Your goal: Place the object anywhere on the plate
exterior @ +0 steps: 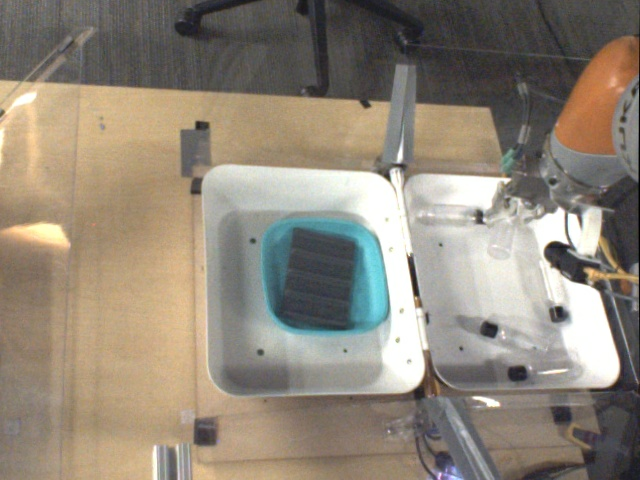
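Hanging over the far part of the right bin, the gripper carries nothing I can make out; whether it is parted or closed I cannot tell. Near it lie clear tubes with black caps. The dark ridged block lies flat on the teal plate in the left bin, well apart from the gripper. Placement looks done; the next move likely calls only for keeping away from the plate.
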Robot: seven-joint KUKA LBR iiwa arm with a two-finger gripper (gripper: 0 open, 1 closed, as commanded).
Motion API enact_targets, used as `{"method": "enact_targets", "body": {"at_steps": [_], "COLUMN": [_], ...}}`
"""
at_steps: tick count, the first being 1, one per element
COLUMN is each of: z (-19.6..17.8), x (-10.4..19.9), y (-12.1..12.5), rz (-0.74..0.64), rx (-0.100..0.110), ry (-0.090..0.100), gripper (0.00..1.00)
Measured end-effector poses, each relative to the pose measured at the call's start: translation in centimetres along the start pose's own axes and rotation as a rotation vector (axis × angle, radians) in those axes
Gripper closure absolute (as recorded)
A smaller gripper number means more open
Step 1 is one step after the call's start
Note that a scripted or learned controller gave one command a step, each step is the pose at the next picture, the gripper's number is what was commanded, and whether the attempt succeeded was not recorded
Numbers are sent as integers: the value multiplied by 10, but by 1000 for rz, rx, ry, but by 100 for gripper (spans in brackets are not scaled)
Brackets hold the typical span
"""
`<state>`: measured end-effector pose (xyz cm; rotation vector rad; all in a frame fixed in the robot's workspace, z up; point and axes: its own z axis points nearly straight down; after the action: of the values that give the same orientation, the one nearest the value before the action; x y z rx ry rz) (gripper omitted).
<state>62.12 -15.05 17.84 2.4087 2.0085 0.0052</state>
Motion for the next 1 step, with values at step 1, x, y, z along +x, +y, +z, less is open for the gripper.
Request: {"method": "enact_targets", "body": {"at_steps": [1], "z": [0], "x": [0], "y": [0], "rz": [0], "rx": [0], "ry": [0], "gripper": [0]}}
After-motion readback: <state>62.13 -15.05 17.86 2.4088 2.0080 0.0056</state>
